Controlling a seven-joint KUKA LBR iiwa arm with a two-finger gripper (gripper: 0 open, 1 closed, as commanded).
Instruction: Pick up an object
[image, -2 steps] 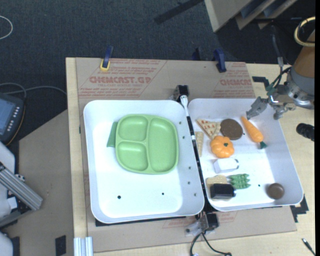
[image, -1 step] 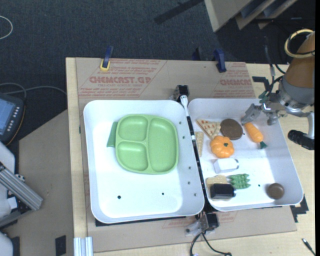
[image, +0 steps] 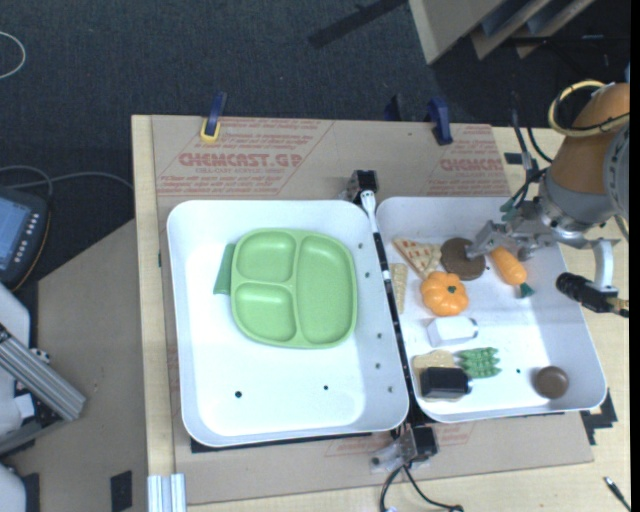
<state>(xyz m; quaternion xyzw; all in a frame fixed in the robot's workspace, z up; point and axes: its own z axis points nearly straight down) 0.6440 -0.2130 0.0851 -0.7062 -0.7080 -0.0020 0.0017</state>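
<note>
gripper (image: 500, 238) sits low over the upper part of the right bin (image: 570, 345), reaching in from the right on the grey arm (image: 585, 165) with its orange band. its metal fingers point toward the left, and their tips end just beside a round brown disc (image: 461, 258) and above a small orange carrot (image: 510, 268). whether the fingers are spread or closed is not clear from this angle, and nothing can be seen clamped between them, so i cannot tell if it grips anything.

right bin holds the loose objects. a triangular pizza slice (image: 414, 256) lies near the bin's left wall, touching the brown disc's left side. an orange pumpkin (image: 445, 293) sits just below the disc. below the pumpkin lies a small white block (image: 452, 329), then a green ridged piece (image: 479, 361) beside a black block (image: 444, 382) that rests on a tan cracker-like piece (image: 432, 359). a brown ball (image: 550, 380) sits alone near the lower right corner, well apart from the rest.

left bin (image: 200, 330) holds a green divided plate (image: 295, 288) with three compartments, lying flat in the upper middle.
</note>
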